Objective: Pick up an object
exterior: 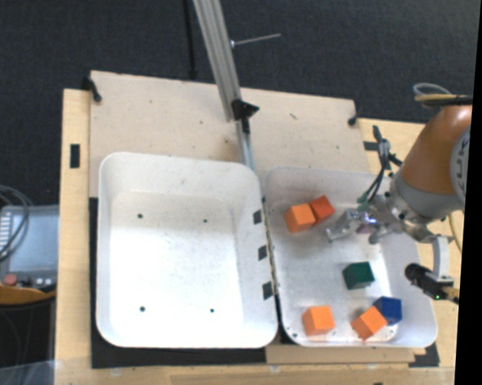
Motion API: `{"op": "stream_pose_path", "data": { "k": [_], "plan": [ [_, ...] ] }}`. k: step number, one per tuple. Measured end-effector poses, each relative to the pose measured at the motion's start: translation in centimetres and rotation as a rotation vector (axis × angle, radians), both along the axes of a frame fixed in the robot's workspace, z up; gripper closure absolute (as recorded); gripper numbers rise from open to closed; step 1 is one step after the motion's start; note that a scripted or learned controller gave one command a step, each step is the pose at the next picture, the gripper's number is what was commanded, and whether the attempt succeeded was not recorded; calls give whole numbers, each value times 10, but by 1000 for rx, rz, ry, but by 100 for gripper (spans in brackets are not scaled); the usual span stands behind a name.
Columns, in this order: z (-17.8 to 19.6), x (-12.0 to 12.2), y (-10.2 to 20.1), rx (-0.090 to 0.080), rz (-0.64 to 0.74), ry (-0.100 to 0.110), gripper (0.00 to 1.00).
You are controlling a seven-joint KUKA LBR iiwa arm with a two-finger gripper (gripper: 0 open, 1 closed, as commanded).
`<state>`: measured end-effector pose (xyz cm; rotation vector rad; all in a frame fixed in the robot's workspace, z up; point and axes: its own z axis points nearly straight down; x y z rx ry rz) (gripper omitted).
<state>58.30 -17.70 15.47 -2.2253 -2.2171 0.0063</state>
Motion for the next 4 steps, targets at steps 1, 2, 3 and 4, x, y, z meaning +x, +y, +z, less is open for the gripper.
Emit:
{"op": "stream_pose_path", "data": {
  "k": [1, 2, 3, 4],
  "plan": [
    [-52, -1, -1, 1, -1, 1, 0],
    [-38, 1, -2, 3, -7, -6, 100],
    [18, 6, 7, 2, 8, -10, 100],
    [66, 8, 6, 1, 8, -10, 100]
  ]
}}
